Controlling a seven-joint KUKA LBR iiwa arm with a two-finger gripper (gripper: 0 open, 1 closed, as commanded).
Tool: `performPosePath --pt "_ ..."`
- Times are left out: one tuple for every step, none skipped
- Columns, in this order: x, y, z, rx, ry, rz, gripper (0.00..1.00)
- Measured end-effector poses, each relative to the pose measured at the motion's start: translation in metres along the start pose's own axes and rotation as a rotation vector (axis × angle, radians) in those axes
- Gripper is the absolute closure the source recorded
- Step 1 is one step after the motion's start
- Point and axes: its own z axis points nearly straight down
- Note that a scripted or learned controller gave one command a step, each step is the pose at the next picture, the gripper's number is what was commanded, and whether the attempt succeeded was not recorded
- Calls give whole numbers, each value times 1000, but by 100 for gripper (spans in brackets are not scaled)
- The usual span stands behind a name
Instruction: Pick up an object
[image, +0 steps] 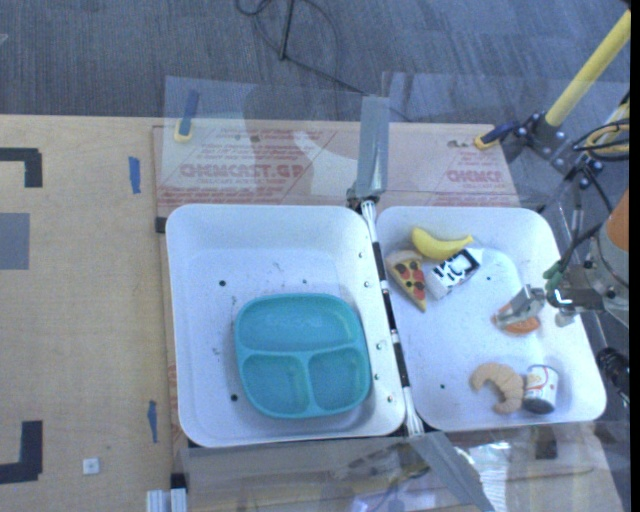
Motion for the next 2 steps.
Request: performPosePath --pt "-8 58 66 -1 -1 9 0" --pt "-54 71 127 -2 2 98 0"
